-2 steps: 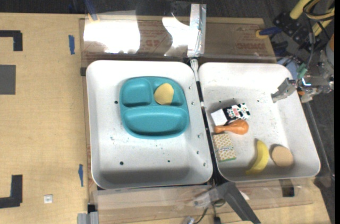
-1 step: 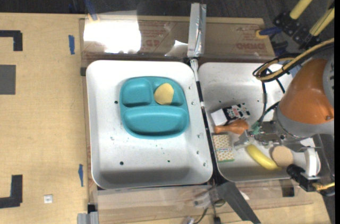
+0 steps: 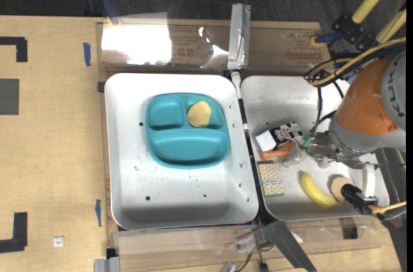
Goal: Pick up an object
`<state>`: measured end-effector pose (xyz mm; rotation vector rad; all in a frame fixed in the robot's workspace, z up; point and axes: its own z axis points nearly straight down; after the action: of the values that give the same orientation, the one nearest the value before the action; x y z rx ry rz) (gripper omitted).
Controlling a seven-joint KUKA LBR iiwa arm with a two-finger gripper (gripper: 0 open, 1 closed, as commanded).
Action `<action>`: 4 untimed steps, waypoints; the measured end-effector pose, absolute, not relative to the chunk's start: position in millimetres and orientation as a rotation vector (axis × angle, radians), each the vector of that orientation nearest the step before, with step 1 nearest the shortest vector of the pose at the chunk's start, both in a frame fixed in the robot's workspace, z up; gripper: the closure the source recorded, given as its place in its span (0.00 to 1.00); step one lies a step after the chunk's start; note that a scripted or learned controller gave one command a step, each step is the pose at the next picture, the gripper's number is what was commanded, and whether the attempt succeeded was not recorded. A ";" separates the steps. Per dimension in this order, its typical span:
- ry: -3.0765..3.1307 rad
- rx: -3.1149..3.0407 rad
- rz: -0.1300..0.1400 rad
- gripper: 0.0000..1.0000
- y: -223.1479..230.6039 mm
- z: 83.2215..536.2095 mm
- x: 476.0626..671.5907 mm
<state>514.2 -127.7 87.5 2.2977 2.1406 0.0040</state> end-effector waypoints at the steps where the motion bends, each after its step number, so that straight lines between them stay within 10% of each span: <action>1: 2.351 2.076 0.006 0.00 -153.6 87.6 481.7; 2: 2.346 2.072 0.010 1.00 -153.4 98.9 483.5; 3: 2.215 2.220 0.010 1.00 -108.3 228.0 534.0; 4: 2.216 2.227 0.000 0.00 -110.0 224.4 531.7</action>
<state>531.7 -110.0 224.4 2.2271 2.2156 -0.0003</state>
